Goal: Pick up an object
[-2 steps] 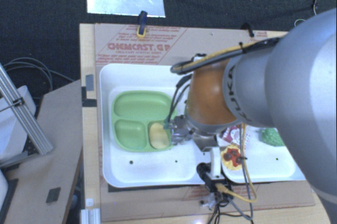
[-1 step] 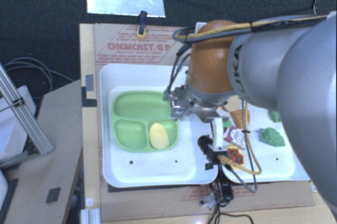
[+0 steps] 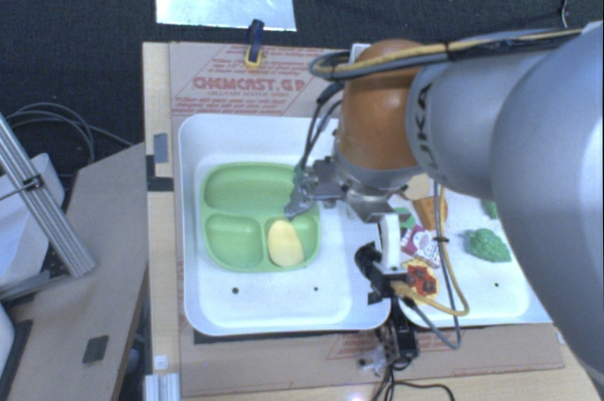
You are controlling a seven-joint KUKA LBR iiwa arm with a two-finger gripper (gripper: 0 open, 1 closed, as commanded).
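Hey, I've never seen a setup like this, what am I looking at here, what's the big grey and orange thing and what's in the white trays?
One camera looks down at a slant on a bench. The big grey shape with the orange band is a robot arm reaching in from the right. Its gripper hangs over the left white bin, above a green divided tray that holds a pale yellow, lemon-like object in its lower right compartment. The right bin holds a green leafy toy and some small red and orange items, partly hidden by the arm. Nothing can be seen held between the fingers.
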